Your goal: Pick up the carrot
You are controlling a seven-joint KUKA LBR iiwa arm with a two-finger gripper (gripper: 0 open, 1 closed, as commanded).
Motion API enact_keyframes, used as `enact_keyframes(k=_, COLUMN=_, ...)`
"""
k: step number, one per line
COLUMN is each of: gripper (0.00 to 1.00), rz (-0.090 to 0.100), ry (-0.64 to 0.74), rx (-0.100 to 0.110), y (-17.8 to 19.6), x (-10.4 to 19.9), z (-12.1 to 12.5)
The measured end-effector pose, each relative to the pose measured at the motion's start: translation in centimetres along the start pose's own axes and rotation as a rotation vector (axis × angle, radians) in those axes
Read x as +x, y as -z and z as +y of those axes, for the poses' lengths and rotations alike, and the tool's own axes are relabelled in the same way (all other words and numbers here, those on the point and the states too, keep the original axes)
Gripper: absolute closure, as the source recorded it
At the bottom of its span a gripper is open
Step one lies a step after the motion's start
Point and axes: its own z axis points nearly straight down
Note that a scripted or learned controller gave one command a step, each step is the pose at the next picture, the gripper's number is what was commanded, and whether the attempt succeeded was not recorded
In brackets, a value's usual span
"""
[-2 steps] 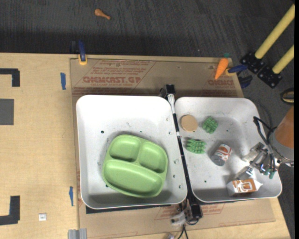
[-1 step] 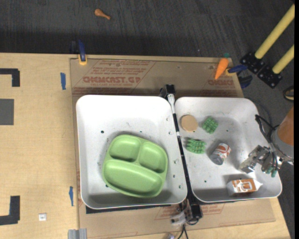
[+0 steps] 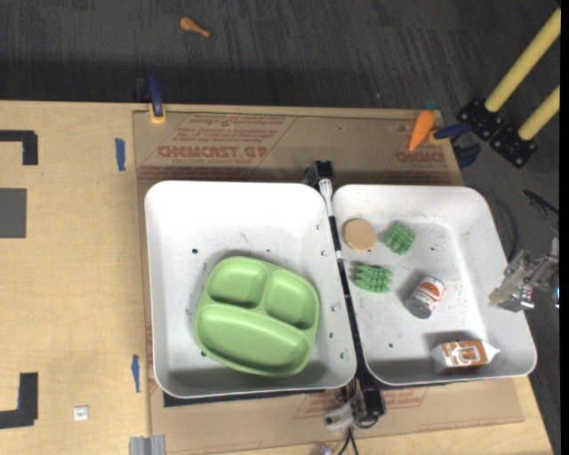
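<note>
The carrot (image 3: 420,131), small and orange with a green top, lies on the brown cardboard just behind the right bin (image 3: 476,206), outside it near the back right corner. My gripper (image 3: 523,283) is at the far right of the view, over the right bin's right rim and well in front of the carrot. Nothing shows between it and the carrot but the bin's rim.
The right bin holds a tan disc (image 3: 359,234), two green toys (image 3: 398,237) (image 3: 373,278), a small can (image 3: 425,296) and an orange-and-white box (image 3: 462,353). A green divided plate (image 3: 258,314) lies in the left bin (image 3: 169,267). Yellow-legged stand (image 3: 524,67) and blue clamp (image 3: 453,133) sit beside the carrot. An orange scrap (image 3: 194,27) lies on the floor.
</note>
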Motion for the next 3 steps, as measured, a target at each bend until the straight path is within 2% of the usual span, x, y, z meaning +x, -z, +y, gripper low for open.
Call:
enact_keyframes(k=1, gripper=1.00, rz=0.006, ry=0.101, rx=-0.001, y=1.4, x=3.9, z=9.7)
enact_keyframes(k=3, gripper=1.00, rz=-0.006, ry=0.099, rx=-0.004, y=3.4, x=3.6, z=9.9)
